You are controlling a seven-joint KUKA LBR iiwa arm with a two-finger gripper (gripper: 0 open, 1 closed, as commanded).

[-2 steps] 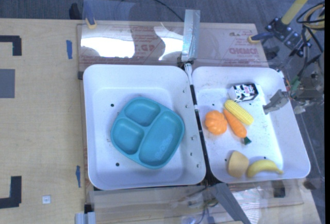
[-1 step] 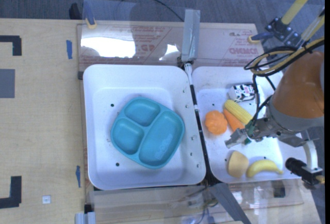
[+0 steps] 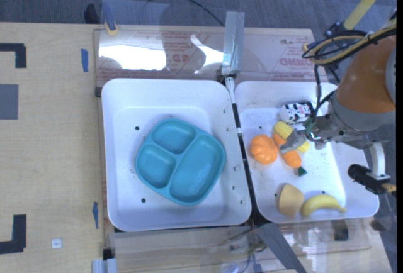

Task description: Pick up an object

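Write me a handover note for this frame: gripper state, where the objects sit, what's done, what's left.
Gripper: low in the right bin, among the toys; whether it is open or shut cannot be told.
Objects: orange pepper, corn, carrot, black-and-white toy, tan piece and banana, all in the right bin. Teal divided plate in the left bin.
Done: nothing visibly lifted.
Left: grasp and raise one object.
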